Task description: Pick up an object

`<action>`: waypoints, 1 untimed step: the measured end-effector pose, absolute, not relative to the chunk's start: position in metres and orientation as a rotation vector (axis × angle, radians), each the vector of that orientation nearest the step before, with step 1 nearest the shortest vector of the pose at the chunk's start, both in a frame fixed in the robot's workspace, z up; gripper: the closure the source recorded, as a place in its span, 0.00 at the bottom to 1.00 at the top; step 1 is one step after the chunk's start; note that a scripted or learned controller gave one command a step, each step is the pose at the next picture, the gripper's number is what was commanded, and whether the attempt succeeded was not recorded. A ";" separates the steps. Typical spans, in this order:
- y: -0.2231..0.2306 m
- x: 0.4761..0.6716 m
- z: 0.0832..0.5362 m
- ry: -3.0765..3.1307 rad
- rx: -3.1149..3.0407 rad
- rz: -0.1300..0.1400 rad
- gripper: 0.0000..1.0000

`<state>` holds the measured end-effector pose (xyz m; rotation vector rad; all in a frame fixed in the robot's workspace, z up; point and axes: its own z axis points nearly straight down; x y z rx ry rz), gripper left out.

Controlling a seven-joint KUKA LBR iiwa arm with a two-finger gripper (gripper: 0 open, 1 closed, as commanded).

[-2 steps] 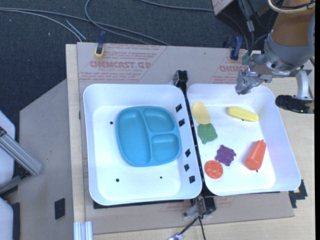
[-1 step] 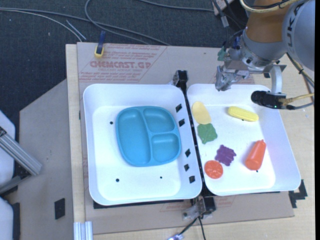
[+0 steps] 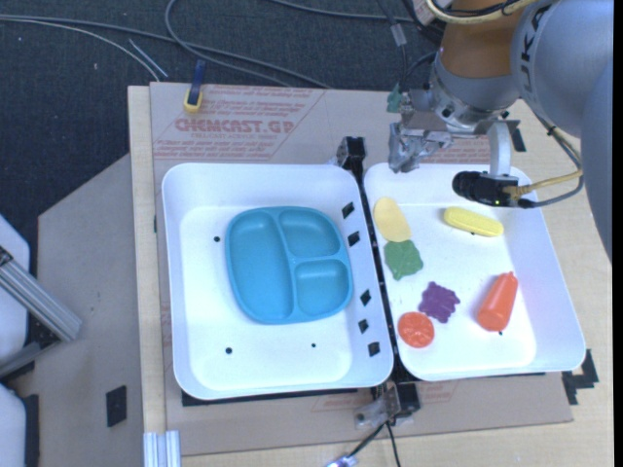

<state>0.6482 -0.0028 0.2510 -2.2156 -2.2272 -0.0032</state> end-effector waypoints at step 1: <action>0.061 0.650 0.243 -2.227 -2.214 -0.001 1.00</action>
